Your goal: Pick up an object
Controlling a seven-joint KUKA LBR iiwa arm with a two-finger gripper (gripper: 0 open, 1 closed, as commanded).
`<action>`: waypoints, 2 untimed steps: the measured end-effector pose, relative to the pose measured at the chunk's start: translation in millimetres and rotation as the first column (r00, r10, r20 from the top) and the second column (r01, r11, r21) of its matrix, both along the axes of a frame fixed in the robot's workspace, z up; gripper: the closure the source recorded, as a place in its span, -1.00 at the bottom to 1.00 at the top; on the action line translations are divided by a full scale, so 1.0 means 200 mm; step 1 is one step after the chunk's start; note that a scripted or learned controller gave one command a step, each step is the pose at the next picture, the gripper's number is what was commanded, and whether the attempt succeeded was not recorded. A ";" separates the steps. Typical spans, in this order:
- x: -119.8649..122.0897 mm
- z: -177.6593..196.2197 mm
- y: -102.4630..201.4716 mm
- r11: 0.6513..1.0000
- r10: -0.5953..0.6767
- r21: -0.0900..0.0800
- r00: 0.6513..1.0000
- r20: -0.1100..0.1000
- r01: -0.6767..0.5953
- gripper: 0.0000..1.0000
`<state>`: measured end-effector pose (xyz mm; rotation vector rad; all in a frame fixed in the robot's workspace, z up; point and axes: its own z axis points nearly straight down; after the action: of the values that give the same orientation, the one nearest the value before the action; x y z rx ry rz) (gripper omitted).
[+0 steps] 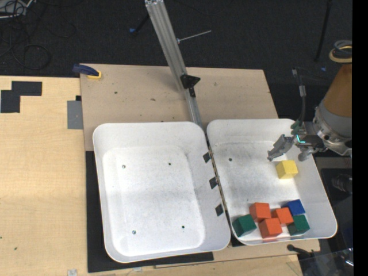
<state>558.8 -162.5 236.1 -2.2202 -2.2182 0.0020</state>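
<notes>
The small yellow cube (287,169) lies on the floor of the right-hand white shallow bin (247,132), near its right wall, just below and slightly right of the grey two-finger gripper (291,147). The fingers (279,148) stand apart, one reaching left over the bin floor, the other near the rim, with nothing between them; whether they touch the cube cannot be told. At the bin's near end sit a cluster of blocks: three orange blocks (270,218), two dark green blocks (244,225) and one blue block (296,207). The left-hand white bin (109,137) lies beside it on the wooden bench (138,94).
</notes>
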 end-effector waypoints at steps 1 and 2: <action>-0.03 -0.32 0.01 1.000 0.000 0.001 1.000 -0.007 0.000 -1.00; -0.03 -0.54 0.02 1.000 0.000 0.001 1.000 -0.005 0.000 -1.00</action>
<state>552.4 -158.6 128.4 -2.2176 -2.2151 0.0061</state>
